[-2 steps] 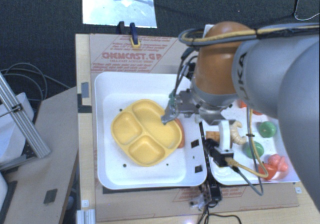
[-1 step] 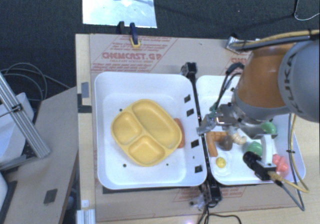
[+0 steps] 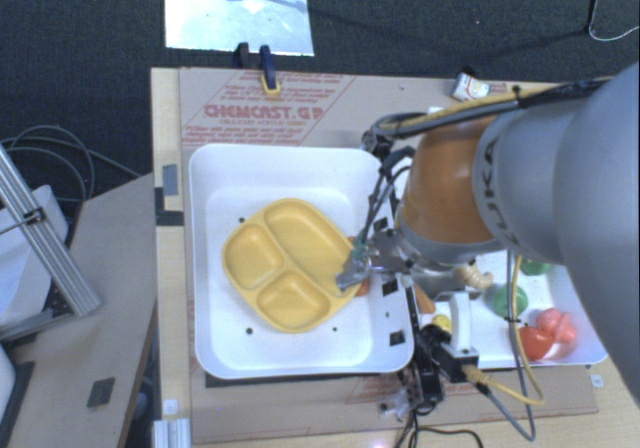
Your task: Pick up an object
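Cannot tell whether the jaws are parted or clenched: gripper (image 3: 352, 272) sits right at the right rim of the yellow tray (image 3: 285, 264). Smooth glossy plastic, three rounded compartments, lying flat in the left white bin (image 3: 222, 341). Matte, shallow, rounded corners. Red and green items (image 3: 540, 321) in the right bin (image 3: 585, 354). Red print "CHEMCAST" on the brown board (image 3: 265, 101).
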